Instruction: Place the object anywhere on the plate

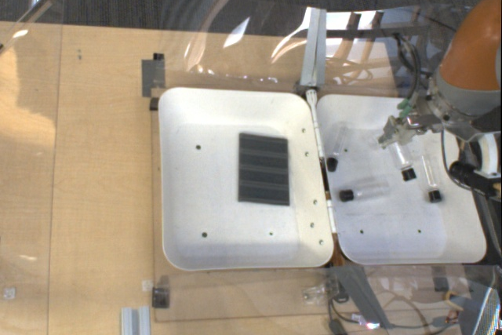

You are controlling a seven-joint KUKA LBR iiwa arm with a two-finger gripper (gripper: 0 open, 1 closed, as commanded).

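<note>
A dark grey ribbed plate [263, 169] lies flat in the middle of the left bin [188, 216]. Several clear tubes with black caps lie in the right bin [463, 243]: one [365, 190] near the bin's centre, one [405, 162] just below the gripper, one [432, 183] further right, and one [336, 147] by the left wall. My gripper [395, 131] hangs over the upper middle of the right bin, above the tubes. I see nothing held in it. The orange band [474, 39] of the arm shows at the upper right.
A metal divider post [313, 51] stands behind the seam between the two bins. Cables [463, 169] hang along the arm on the right. Light wooden bench [78, 169] stretches to the left of the bins.
</note>
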